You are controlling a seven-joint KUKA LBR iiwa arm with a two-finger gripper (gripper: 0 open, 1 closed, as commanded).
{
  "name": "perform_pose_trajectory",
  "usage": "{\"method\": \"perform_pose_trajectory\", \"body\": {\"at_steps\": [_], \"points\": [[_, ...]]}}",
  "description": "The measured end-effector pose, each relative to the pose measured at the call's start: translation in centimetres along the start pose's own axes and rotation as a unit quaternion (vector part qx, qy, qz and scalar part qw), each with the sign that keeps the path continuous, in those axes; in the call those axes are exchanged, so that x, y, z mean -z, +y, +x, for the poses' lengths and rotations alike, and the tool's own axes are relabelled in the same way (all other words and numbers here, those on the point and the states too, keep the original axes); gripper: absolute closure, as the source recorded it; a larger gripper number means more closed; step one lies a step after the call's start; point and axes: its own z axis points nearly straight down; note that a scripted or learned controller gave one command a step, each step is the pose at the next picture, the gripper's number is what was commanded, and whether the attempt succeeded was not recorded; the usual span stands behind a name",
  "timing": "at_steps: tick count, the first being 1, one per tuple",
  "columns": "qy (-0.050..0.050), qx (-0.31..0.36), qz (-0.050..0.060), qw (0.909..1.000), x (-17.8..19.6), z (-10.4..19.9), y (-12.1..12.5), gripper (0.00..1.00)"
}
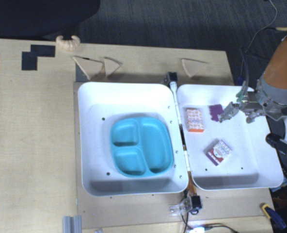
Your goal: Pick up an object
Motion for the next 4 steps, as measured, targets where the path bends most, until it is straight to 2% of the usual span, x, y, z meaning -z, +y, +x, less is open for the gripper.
{"method": "perform_pose_trajectory", "body": {"at_steps": [1, 2, 3, 4], "points": [[-0.001, -0.001, -0.003, 1.0, -11.5, -0.9, 1.4, 0.0], [-0.002, 0.0, -0.006, 1.0, -10.3, -0.9, 1.7, 1.0], [-0.001, -0.001, -0.002, 1.0, -7.3, -6.8, 4.1, 1.0], [0.0, 0.001, -0.002, 1.0, -6.3, -1.6, 9.6, 1.0]]}}
